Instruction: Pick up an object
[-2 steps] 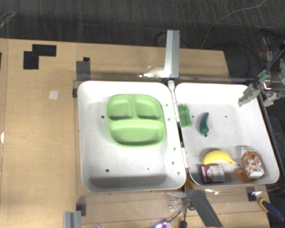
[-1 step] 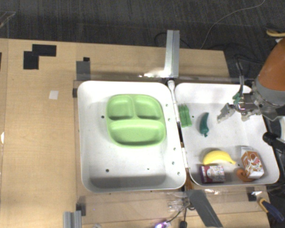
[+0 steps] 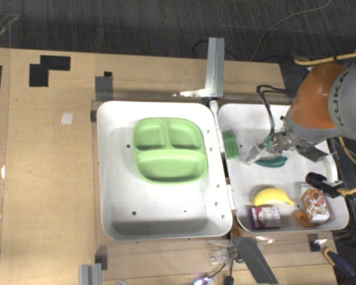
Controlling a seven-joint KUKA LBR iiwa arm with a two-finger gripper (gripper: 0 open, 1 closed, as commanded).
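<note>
My gripper (image 3: 264, 150) hangs low over the upper middle of the right bin (image 3: 249, 119), with the arm coming in from the right. A teal curved object (image 3: 273, 162) lies right beside and just below it; I cannot tell if they touch. A green block (image 3: 229, 144) rests against the bin's left wall. Along the front edge lie a yellow banana (image 3: 272, 196), a dark purple can (image 3: 265, 217), a red and white carton (image 3: 315, 206) and a small orange piece (image 3: 301, 219).
The left bin (image 3: 115, 177) holds a green divided plate (image 3: 169, 149) near its back. A metal post (image 3: 215, 64) stands behind the wall between the two bins. The bench (image 3: 41, 177) is bare wood to the left.
</note>
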